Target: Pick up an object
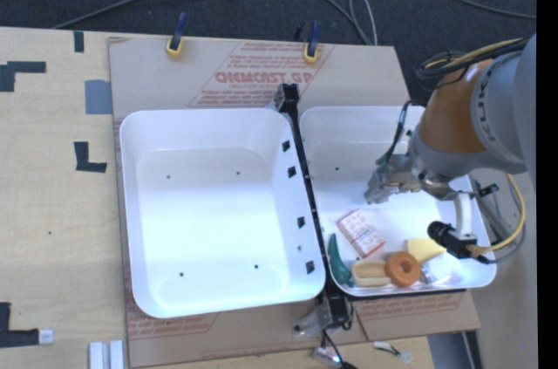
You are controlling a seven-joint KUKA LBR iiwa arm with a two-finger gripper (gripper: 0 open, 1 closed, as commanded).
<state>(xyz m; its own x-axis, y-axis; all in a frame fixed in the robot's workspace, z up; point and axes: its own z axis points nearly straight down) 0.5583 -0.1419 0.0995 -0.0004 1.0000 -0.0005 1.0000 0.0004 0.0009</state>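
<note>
White plastic walls the right bin, where the gripper hangs over bare floor — how it is set I cannot tell. Nearest is the small red-and-white packet, just near and left of it, lying aslant, print unreadable. Red lettering on the cardboard sheet reads "CHEMCAST" — partly.

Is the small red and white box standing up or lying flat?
Lying flat: the red and white box shows its broad printed face upward on the right bin floor.
</note>
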